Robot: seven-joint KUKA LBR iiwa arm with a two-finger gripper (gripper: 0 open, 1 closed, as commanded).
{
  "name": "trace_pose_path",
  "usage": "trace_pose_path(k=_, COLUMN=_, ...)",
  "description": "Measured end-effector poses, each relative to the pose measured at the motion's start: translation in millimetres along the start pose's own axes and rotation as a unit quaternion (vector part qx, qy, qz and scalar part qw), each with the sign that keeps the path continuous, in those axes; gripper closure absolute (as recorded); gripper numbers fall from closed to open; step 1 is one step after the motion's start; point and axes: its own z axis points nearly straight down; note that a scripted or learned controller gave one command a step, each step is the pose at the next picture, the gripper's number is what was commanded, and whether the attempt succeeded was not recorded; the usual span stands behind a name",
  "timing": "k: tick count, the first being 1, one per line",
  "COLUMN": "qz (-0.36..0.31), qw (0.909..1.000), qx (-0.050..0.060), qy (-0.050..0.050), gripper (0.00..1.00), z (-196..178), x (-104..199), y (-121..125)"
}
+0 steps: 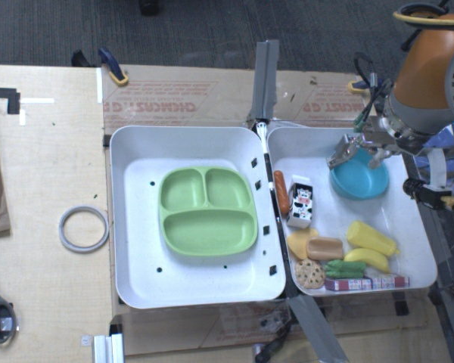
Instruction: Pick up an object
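The job is just starting. The gripper (361,151) hangs over the blue bowl (359,180) in the right bin (408,225), at the upper right of the frame. Its jaws look spread apart and grasp nothing. The bowl sits in the bin, not yet lifted.

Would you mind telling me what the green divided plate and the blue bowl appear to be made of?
The green divided plate looks like moulded plastic with a matte finish: uniform pale colour, soft rounded ridges, no sharp highlights. The blue bowl also seems plastic, slightly glossier, though the gripper above it hides part of its rim.
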Motion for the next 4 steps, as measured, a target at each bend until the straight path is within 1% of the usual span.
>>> trace_pose_path(k=1, qz=-0.054, qw=0.9985, qx=-0.001, qy=-0.001, gripper=0.0, z=13.3, x=-36.9, y=15.2)
trace_pose_path(k=2, qz=-0.2, qw=0.9799, qx=-0.002, qy=-0.001, gripper=0.0, z=16.9, x=-66.4, y=53.9)
trace_pose_path(k=3, qz=-0.177, qw=0.9842, qx=-0.001, qy=0.0, gripper=0.0, z=44.3, x=-30.8, y=53.9)
trace_pose_path(k=4, qz=-0.198, qw=0.9802, qx=-0.002, qy=-0.001, gripper=0.0, z=106.5, x=-25.9, y=54.1)
